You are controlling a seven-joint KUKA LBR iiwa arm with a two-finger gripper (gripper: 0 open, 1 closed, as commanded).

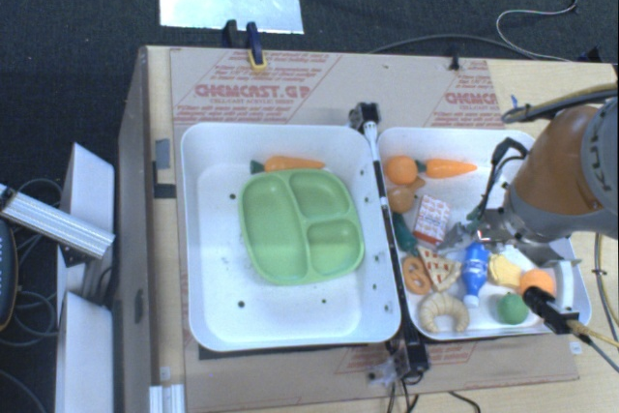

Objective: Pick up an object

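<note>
1. The bench carries two shallow white bins side by side; the left bin lies toward the bench's left edge, the right bin toward its right edge
2. In the left bin a green divided plate lies flat near the middle, and an orange toy carrot lies just beyond it, touching or almost touching the plate's far rim
3. The right bin holds a crowd of toy foods: an orange ball-like fruit and a second carrot near the far edge, a red-and-white packet below them, a pretzel and a waffle piece near the middle
4. Toward the near edge lie a croissant, a blue-and-white bottle, a yellow piece, a small orange piece and a green round piece
5. The arm comes over the bench's right edge, and the gripper hangs low over the right bin, just beside the packet and just above the bottle
6. Whether the gripper is released or clenched cannot be told from this slant, and nothing can be seen between its tips
</note>
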